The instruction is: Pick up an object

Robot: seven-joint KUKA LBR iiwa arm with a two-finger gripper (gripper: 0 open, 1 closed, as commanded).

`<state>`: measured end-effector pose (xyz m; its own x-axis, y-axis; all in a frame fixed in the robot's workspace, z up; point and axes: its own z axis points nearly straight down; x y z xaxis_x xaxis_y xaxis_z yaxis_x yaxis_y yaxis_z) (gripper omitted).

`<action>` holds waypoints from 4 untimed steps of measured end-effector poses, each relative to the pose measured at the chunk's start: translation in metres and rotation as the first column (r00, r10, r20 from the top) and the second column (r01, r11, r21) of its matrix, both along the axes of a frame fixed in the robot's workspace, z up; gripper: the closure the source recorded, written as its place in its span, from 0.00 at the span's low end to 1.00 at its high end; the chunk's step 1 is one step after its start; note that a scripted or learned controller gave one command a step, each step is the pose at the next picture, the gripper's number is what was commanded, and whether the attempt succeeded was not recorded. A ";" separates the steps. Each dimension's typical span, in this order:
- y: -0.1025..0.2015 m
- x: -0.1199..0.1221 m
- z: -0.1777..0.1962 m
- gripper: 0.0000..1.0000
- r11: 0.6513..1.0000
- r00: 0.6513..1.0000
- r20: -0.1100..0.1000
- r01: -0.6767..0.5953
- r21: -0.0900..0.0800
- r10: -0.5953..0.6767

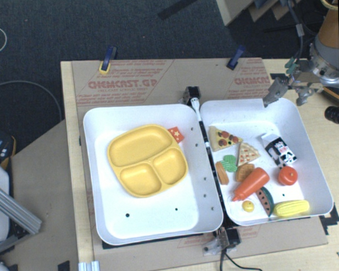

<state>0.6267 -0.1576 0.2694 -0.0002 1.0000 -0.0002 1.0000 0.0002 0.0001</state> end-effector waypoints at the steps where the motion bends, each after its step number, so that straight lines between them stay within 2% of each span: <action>1: 0.009 0.004 -0.049 0.00 1.000 1.000 -0.006 -0.001 0.002 0.001; 3: 0.014 -0.001 -0.136 0.00 1.000 1.000 -0.007 0.000 0.002 0.000; 4: 0.014 0.000 -0.183 0.00 1.000 1.000 0.003 0.002 0.001 -0.002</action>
